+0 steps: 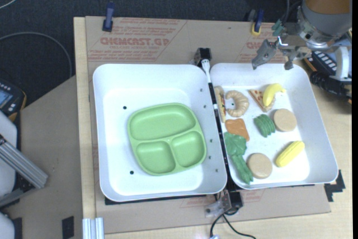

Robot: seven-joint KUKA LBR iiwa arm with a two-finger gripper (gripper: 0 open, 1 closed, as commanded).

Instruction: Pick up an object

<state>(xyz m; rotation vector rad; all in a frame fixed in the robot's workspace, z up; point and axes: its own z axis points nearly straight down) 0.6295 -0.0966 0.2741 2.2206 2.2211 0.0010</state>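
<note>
The right bin point(320, 120) holds several toy foods: a banana point(272, 93), a pizza slice point(257, 97), a bagel point(234, 102), a green leafy piece point(263, 124), a round tan cookie point(284, 120), a corn cob point(290, 153), another tan round point(259, 165), an orange piece point(237, 128) and green broccoli point(237, 150). My gripper point(274, 57) hangs above the far rim of this bin, open, its two fingers spread wide with nothing between them. It is well behind the banana and above it.
The left bin point(112, 120) carries a green three-compartment plate point(166, 137). A black clip point(202, 55) sits between the bins at the far side. Blue clamps point(108, 17) hold the cardboard base. Cables lie off the bench at left and right.
</note>
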